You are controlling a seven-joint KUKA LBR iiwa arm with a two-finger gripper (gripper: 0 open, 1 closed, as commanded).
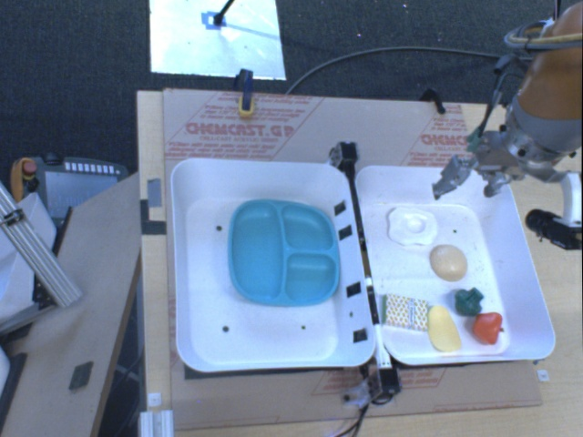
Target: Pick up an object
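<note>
Objects for picking, all in your right bin (510, 235): one fried-egg toy (412, 226), white with a pale yolk, nearest the far wall; one beige rounded piece (448, 262) just beside it toward you; one dark green piece (468, 301) and one red-orange piece (487, 328) close together near the right wall; one yellow oblong piece (444, 329) and one small patterned packet (405, 311) side by side along the near edge. Your left bin (196, 244) carries one blue divided plate (283, 251) lying flat at its centre. Your gripper (472, 178) hangs over the far rim of the right bin, above and apart from the egg; its two fingers are spread with nothing between them. Both bins sit on a cardboard sheet (301, 121) on the counter (150, 135).
</note>
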